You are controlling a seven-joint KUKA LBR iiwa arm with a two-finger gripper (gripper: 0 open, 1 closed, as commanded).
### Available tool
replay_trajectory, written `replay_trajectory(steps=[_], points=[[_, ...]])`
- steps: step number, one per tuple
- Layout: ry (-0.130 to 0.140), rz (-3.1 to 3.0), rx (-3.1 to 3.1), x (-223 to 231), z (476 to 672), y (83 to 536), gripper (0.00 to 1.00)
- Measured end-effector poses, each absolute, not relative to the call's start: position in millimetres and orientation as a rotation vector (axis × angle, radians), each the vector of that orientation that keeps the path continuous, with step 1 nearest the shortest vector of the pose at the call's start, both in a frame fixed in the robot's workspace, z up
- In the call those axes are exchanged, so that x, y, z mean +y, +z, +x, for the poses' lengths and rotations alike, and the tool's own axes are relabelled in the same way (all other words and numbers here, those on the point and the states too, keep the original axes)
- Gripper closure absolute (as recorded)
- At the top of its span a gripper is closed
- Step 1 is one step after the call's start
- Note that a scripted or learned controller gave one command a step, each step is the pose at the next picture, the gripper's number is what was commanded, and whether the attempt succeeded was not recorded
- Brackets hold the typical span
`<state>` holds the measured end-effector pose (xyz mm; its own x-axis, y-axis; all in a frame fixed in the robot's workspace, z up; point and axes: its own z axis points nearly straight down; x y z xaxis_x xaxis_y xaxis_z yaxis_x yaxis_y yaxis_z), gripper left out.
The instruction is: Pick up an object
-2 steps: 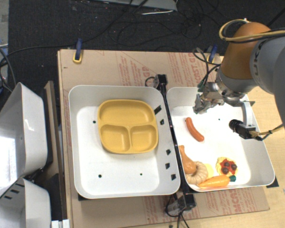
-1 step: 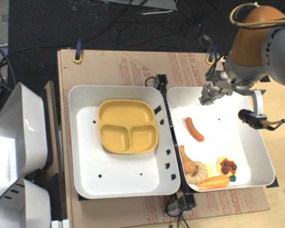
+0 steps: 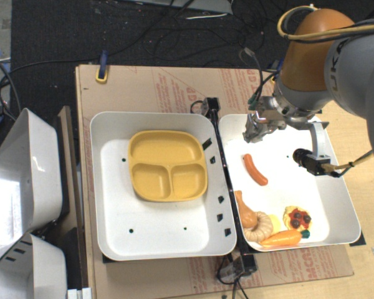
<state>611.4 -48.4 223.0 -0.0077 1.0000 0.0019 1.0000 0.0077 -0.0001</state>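
- Selecting a target: the nearest candidate to the hand [image 3: 257, 129] is the small orange-red sausage-shaped toy [image 3: 255, 169], lying alone on bare floor in the middle of the right shallow white bin [image 3: 336, 195], right of frame centre.
- Hand position: the hand hangs over the upper-left part of the right bin, above and apart from the sausage toy. Nothing shows between its tips; whether they are spread or pressed together cannot be told from this view.
- Handling estimate, sausage toy: it looks like light moulded plastic or rubber, smooth and rounded. Expect it to roll or squirt out under an off-centre pinch. It appears stiff enough not to be damaged.
- Recommended hold: close across the short width at mid-length, with the closing line square to the toy's long axis, which runs diagonally from upper left to lower right.
- Other candidates: a tan drumstick-shaped toy [image 3: 245, 210], a pale curled shrimp-like toy [image 3: 260, 229], an orange carrot-shaped toy [image 3: 280, 238] and a yellow piece with red and dark topping [image 3: 297, 217] crowd the lower edge of the right bin, touching or just beside each other. Access there is poorer and neighbours are likely to be disturbed.
- Left bin [image 3: 112, 229]: it holds a yellow three-compartment plastic tray [image 3: 168, 166], which is wide, flat and ill-suited to a two-finger pinch.
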Motion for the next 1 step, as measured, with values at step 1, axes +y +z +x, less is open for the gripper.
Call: replay_trajectory(steps=[1], points=[[0.002, -2.212, -2.227, -7.2, 587.8, 216.4, 1.0]])
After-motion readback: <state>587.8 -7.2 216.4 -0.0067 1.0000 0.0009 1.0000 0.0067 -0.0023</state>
